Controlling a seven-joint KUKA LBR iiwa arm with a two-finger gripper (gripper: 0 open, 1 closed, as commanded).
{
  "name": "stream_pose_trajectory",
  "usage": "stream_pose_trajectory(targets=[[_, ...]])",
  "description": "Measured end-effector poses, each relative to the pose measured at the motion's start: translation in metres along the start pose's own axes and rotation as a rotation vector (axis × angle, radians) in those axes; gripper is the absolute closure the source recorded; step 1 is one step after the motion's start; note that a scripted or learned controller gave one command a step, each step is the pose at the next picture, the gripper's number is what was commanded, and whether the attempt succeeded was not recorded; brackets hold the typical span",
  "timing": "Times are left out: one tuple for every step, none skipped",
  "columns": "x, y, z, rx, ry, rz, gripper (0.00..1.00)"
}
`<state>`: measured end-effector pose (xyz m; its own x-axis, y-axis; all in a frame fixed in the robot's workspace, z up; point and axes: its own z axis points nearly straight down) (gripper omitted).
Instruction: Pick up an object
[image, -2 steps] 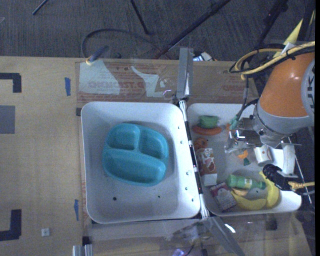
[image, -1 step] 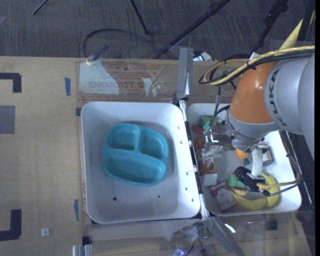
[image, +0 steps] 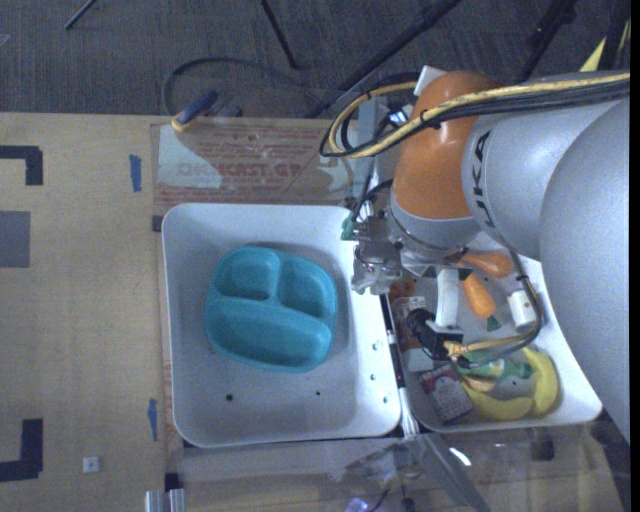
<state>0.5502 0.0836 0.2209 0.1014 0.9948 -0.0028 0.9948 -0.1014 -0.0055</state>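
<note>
In the left white bin (image: 190, 400) a teal divided plate (image: 270, 306) lies flat, near the middle, tipped a little toward the far wall. The grey arm (image: 560, 180) with its orange band (image: 440, 150) reaches in from the right, and its gripper (image: 372, 262) hangs over the divide between the two bins, just beside the plate's right edge; I cannot tell how it is set. The right white bin (image: 580, 400) holds a clutter: a yellow banana (image: 520, 395), an orange piece (image: 478, 297), a small white block (image: 521, 308) and a dark reddish packet (image: 450, 395).
</note>
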Motion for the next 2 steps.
stream_pose_trajectory(targets=[[0.000, 0.000, 0.000, 0.000, 0.000, 0.000, 0.00], [-0.039, 0.009, 0.041, 0.004, 0.000, 0.031, 0.00]])
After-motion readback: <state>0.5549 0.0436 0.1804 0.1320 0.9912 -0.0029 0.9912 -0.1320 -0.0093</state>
